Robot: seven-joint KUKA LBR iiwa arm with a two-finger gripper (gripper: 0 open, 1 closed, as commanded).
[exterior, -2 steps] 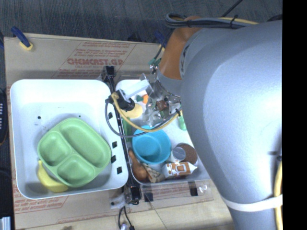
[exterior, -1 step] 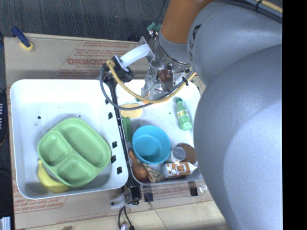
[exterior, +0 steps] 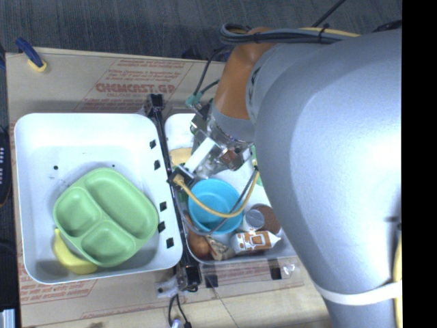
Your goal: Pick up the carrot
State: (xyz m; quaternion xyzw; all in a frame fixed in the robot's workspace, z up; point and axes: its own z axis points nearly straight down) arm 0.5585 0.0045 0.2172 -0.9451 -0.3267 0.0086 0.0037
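The carrot (exterior: 198, 245) seems to be the orange-brown lump in the right bin (exterior: 179, 125). It lies in the bottom left corner, close to the wall between the two bins. Part of it is hidden, so I am not sure it is the carrot. Nothing is holding it.

Just above it stands a blue cup (exterior: 215, 204), with its mouth facing up. To the right of the carrot lies a small orange and white box (exterior: 257, 240). Above that box is a round grey and brown thing (exterior: 258, 219), too blurry to name. A yellow thing (exterior: 180, 156) sits higher up by the same wall.

The gripper (exterior: 218, 159) hangs over the right bin, above the blue cup and well apart from the carrot. I cannot tell if it is spread wide or pressed together. The big grey arm (exterior: 328, 156) covers much of that bin.

In the left bin (exterior: 41, 132) lies a green plate (exterior: 106, 214) with three parts. A yellow bowl (exterior: 70, 258) peeks out from under it. Both bins sit on a brown counter (exterior: 102, 74) with red writing.
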